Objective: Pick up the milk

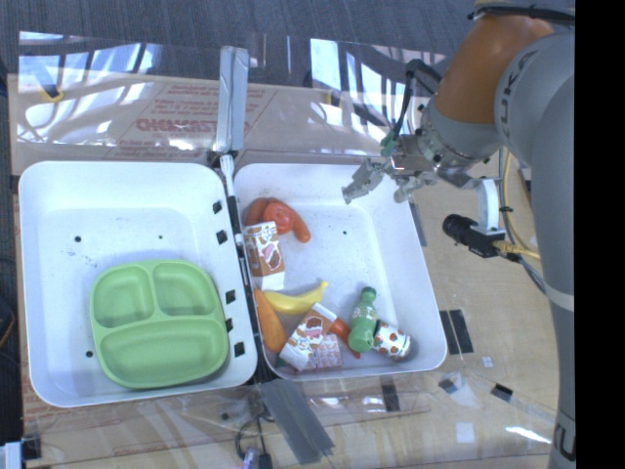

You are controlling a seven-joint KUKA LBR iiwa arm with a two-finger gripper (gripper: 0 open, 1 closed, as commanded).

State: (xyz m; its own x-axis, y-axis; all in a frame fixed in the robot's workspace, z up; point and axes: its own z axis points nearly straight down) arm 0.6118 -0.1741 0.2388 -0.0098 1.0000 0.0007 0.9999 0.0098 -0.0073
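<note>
Milk carton (264,252) is what I'm after, and I take it to be the small white and brown carton lying against the left wall of the right bin (391,252), just right of centre in the frame. A second carton with similar red-brown print (312,342) lies lower down in the same bin, so I may be wrong about which one is the milk; the labels are too small for me to read. From my station I see the end effector (376,181) in the upper right of the frame, hanging over the bin's upper rim with its fingers spread and nothing between them, well apart from the carton. Around the target sit a red item (285,218) just above it, a banana (293,297) touching or nearly touching its lower end, an orange carrot-like piece (271,326) below that, and a green bottle (363,319) toward the lower right. The left bin holds a green divided plate (156,322). I'd judge the carton light and fairly stiff, though its thin walls could dent under a hard squeeze, and its smooth faces may slip. I would close across its narrow width near the middle, but the bin wall crowds its left side, so finger clearance there looks tight.
</note>
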